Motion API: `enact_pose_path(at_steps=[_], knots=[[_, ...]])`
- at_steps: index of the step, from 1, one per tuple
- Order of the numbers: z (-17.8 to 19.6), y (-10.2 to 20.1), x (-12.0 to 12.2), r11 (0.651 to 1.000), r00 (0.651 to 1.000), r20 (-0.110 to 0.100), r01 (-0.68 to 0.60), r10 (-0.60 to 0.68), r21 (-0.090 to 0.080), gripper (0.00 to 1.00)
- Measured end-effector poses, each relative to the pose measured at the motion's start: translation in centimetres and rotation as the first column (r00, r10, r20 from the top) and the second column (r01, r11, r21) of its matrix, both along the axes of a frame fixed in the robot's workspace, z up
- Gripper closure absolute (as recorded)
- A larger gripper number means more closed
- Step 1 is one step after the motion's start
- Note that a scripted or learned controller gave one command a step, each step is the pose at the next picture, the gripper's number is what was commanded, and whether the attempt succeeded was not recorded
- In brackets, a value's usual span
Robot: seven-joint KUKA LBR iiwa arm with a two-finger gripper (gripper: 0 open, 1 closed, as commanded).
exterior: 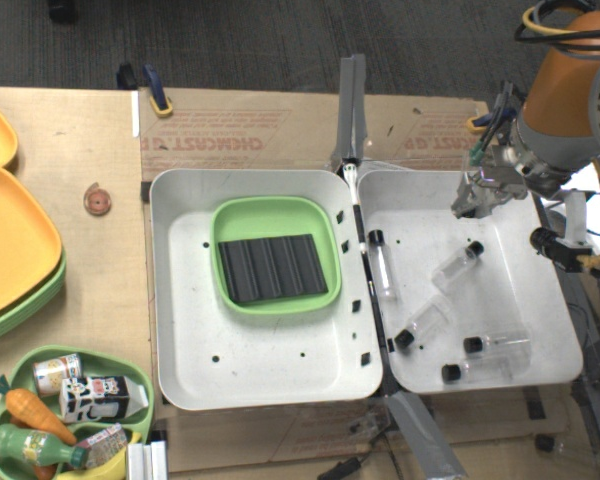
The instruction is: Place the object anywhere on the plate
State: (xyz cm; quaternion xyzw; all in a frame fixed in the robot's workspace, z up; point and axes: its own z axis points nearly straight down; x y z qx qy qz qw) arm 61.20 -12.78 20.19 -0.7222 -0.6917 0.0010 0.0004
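Observation:
A green square plate [276,206] sits in the left bin [185,308]. A dark grey ribbed slab [277,267] lies flat on it, covering most of the plate's floor. My gripper [473,200] hangs over the far part of the right bin [545,318], well to the right of the plate and apart from the slab. Below the orange band, the wrist is wrapped in cables. Nothing can be made out in its grasp.
Several clear tubes with black caps lie in the right bin: one [456,265] just below the gripper, one [380,264] along the left wall, others [492,347] near the front. Orange plates [10,238] and a bowl of toy food [65,418] sit on the bench at left.

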Motion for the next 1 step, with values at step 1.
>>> enact_pose_path(at_steps=[1], knots=[[-1.14, 4.63, -1.86, 0.991, 0.991, -0.002, -0.130, 0.130, 0.001, 1.00]])
